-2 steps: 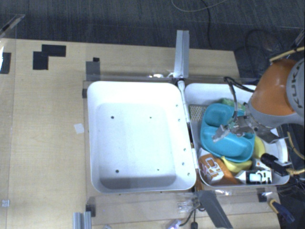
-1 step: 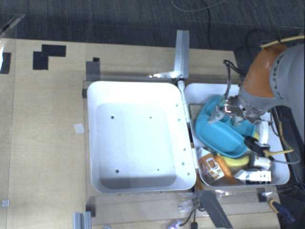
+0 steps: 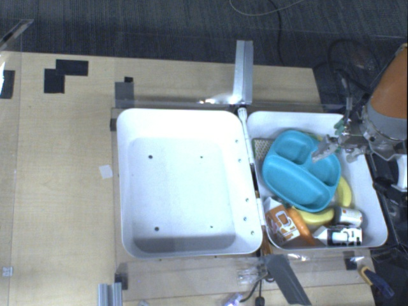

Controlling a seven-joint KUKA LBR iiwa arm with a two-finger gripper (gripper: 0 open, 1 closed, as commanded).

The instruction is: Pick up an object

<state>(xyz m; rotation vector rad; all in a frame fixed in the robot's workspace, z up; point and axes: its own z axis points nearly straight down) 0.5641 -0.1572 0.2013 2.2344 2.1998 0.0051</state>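
Note:
The right bin [image 3: 280, 121] holds a blue divided plate [image 3: 294, 174] lying tilted over other items. A yellow banana [image 3: 317, 217] curves out from under its lower right edge. Next to it lie a brown and orange packet [image 3: 285, 225], a silver can [image 3: 350, 217] and a black and white can [image 3: 344, 236]. My gripper [image 3: 336, 143] hangs at the plate's upper right rim, below the orange-banded wrist [image 3: 390, 93]. It is small and cluttered in this view, and nothing can be seen held in it.
The left bin [image 3: 178, 183] sits beside the right one, with a metal post [image 3: 244, 69] rising behind the shared wall. A grey mesh piece [image 3: 260, 148] shows at the plate's upper left. Cables [image 3: 347, 62] trail behind the right bin.

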